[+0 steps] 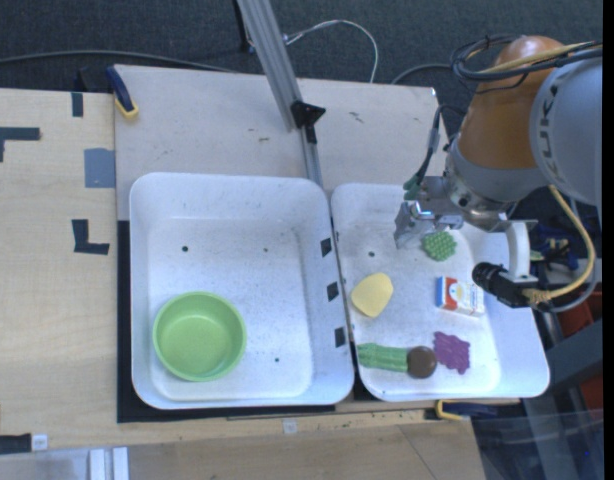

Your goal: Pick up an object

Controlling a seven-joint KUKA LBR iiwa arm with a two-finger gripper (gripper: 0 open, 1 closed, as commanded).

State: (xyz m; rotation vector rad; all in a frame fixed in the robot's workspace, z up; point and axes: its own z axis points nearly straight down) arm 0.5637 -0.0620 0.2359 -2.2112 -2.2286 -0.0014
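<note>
I see the gripper [419, 224] low over the far end of the right bin [507, 373], just beside a small green knobbly object [439, 245]. I cannot tell how its jaws stand or whether they hold anything. Nearer me lie a yellow piece [372, 294], a small carton [458, 296], a purple piece [451, 351] and a green stick [383, 357] touching a brown ball [421, 362]. A green bowl [198, 335] sits in the left bin [237, 208].

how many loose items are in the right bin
5: green bumpy piece by the end effector, yellow piece, small carton, purple piece, green-brown piece. The arm may hide more.
</note>
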